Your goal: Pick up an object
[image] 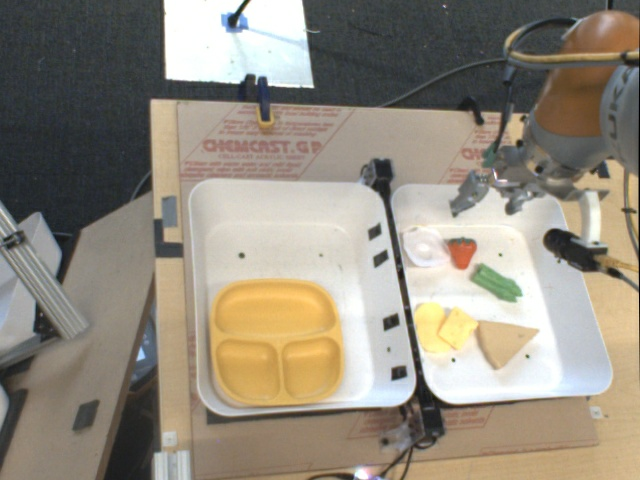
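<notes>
The grey arm with its orange band enters from the upper right of the frame, and its gripper (492,194) hangs over the upper edge of the right-hand shallow white bin (580,313), its two grey fingers (466,196) spread apart with nothing between them. Below it in that bin lie several small toy foods: a pale white rounded piece (424,247) near the bin's upper left, a red strawberry-like piece with a green top (461,252) just beside it, and a green pod-shaped piece (496,282) a little lower and to the right. Toward the lower part of the bin sit a yellow round piece (428,326) touching a yellow square slab (459,327), with a tan wedge (506,343) just to their right. The left-hand white bin (290,218) holds a yellow plastic divided plate with three compartments (278,341) in its lower half. Both bins rest side by side on a brown worktop (300,138).
</notes>
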Available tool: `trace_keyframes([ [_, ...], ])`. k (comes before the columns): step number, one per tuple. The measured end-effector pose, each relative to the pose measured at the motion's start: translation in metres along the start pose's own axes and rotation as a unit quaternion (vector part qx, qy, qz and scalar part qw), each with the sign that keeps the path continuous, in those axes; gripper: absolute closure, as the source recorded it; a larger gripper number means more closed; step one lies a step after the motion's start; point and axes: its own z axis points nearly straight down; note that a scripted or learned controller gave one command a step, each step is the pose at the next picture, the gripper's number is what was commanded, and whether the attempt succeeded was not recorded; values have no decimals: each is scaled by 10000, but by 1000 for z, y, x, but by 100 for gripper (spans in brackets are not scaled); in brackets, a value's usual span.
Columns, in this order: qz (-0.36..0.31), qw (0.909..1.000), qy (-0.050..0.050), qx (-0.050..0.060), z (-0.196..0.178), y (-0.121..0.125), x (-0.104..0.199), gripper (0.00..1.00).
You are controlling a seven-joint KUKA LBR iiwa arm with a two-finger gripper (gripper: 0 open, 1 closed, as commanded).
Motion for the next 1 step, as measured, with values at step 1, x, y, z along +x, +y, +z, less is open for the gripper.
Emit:
trace_keyframes([
  [1, 6, 10000, 3, 15, 59, -5, 5, 0],
])
